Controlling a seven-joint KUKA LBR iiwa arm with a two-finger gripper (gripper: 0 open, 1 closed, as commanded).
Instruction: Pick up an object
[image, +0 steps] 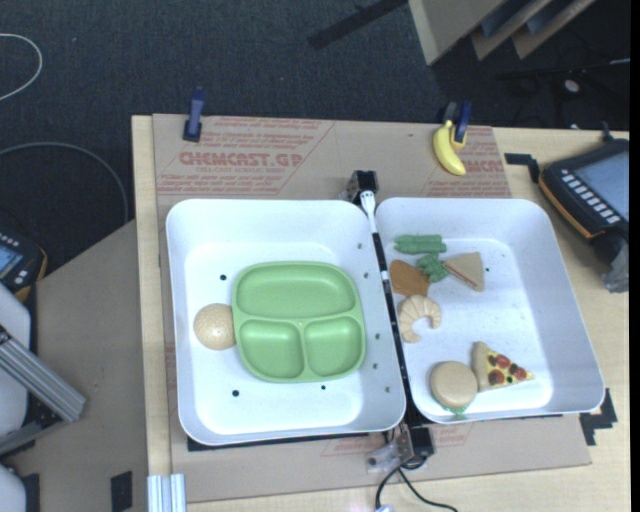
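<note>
Mia: Nearest the camera, what is that round thing?

Tom: That is a toy burger (455, 385), right of the green plate (298, 322) and a little nearer to us, in the right bin (560, 300).

Mia: Start from the left, then.

Tom: A tan round cookie (213, 326) lies against the green plate's left edge. Both are in the left bin (190, 230), with the plate about in its middle.

Mia: And to the right of the plate?

Tom: Just across the bins' shared edge lie a brown flat piece (407, 278) and a croissant (420, 312), level with the plate. A green bean pod (418, 243) lies right of the plate and farther back. Near it are a small leafy green piece (435, 267) and a sandwich triangle (465, 270). A pizza slice (498, 367) lies farther right, touching the burger or just beside it.

Mia: Anything outside the bins?

Tom: A banana (449, 150) is on the bench, well behind the plate and to its right.

Mia: Is the gripper spread or pressed together?

Tom: I cannot tell.
</note>
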